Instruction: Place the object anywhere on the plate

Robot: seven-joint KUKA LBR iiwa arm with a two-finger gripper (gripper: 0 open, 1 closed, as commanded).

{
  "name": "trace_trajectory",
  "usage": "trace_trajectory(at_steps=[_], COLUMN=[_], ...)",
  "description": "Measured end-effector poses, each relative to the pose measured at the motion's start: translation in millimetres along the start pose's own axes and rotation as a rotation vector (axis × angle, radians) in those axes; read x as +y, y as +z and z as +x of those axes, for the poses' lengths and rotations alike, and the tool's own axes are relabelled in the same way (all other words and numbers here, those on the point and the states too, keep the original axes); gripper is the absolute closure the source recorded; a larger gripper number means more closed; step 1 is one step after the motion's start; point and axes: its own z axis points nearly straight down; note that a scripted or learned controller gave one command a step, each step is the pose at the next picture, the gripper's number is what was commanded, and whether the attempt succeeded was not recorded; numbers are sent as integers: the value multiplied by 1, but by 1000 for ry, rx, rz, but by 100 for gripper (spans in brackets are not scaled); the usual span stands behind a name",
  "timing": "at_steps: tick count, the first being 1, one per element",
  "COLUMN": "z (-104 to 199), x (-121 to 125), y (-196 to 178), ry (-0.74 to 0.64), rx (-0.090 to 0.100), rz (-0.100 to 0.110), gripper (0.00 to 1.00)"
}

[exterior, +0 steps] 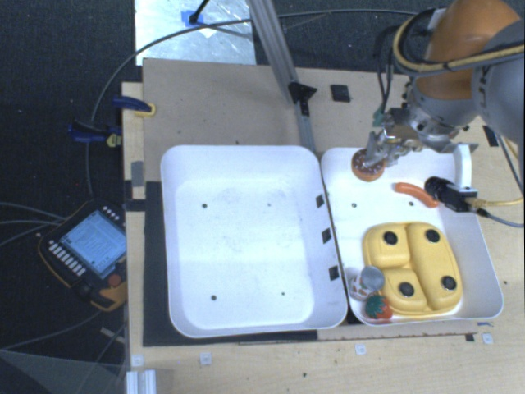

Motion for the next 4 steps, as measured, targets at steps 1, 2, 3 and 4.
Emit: trace_trajectory(at_steps=[1, 2, 3, 4], z=[55, 112, 170, 219], x=[-13, -18, -39, -55], y=[11, 5, 12, 0], ry=[0, -2, -2, -1], rx=[1, 2, 2, 2], rz=[3, 0, 4, 1], gripper=[100, 100, 100, 100])
